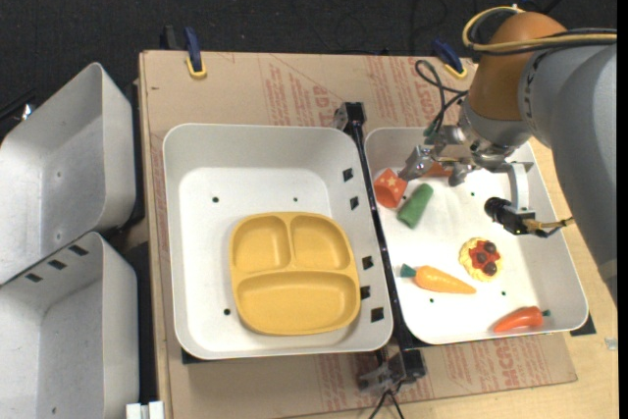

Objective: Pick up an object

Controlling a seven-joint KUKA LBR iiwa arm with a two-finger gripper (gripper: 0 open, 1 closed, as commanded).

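Gripper (439,162) low over the upper left part of the right bin (574,289), under the grey arm (569,103) with its orange band. Open or closed: cannot tell, since the metal parts blur together at this slant. Nothing seen clamped.

Just beside the gripper, below it and to its left: a red chunk (390,188), blocky and bright, with a paler face towards the bin's divider. Touching or apart from the gripper: cannot tell.

Below the gripper and slightly left, right against the red chunk: a green piece (415,206), short, rounded, dark green, lying tilted.

Further below the gripper, well apart: a toy carrot (444,280), orange and tapering rightward, with a small green top at its left end, lying flat.

Below and right of the gripper: a round yellow toy (481,256) with red and dark spots on top.

Farthest from the gripper, near the bin's lower right corner: a red-orange pepper shape (517,318), long and slightly curved.

Far left of the gripper, in the left bin (186,162): a yellow plate (294,272) with three compartments, lying flat.
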